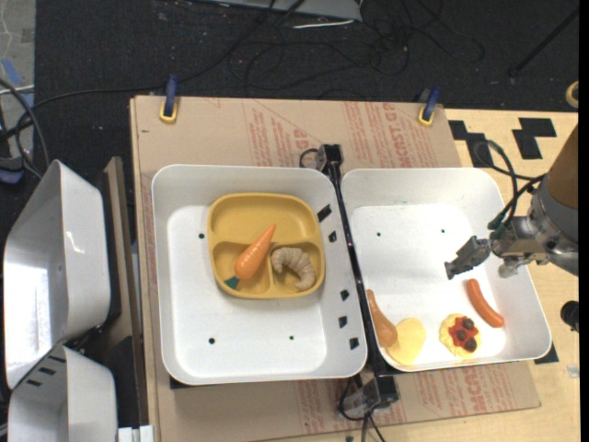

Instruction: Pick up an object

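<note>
Resting on a cardboard-topped bench (276,122), in the right bin (414,201): nearing the orange-red sausage (485,303), slim, smooth, lying slantwise near the right wall, best taken across its narrow middle, straddling squarely before closing, gripper (465,258) hovering just above-left, holding nothing, finger state impossible to tell.

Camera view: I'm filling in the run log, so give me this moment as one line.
phase: approach | gripper: over right bin, nothing seen held | nearest: sausage | left bin: yellow plate with carrot, shrimp
</note>
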You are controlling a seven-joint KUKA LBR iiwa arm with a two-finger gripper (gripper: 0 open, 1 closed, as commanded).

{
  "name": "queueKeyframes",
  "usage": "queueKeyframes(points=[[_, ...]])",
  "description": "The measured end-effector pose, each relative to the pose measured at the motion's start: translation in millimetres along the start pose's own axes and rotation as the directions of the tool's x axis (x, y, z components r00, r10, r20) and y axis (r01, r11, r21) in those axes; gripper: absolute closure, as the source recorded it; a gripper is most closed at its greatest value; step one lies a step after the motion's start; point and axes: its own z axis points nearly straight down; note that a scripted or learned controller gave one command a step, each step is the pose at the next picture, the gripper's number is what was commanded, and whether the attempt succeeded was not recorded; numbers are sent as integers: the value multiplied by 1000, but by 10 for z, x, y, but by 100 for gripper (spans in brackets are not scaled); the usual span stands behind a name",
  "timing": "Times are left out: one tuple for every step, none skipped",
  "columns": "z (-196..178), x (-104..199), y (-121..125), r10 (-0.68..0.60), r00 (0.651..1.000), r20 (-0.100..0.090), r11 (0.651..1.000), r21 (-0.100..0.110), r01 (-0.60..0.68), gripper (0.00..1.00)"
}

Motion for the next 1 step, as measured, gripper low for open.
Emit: queueKeyframes(points=[[-43, 3, 18, -3, 1000, 2, 1000, -9, 3, 0]])
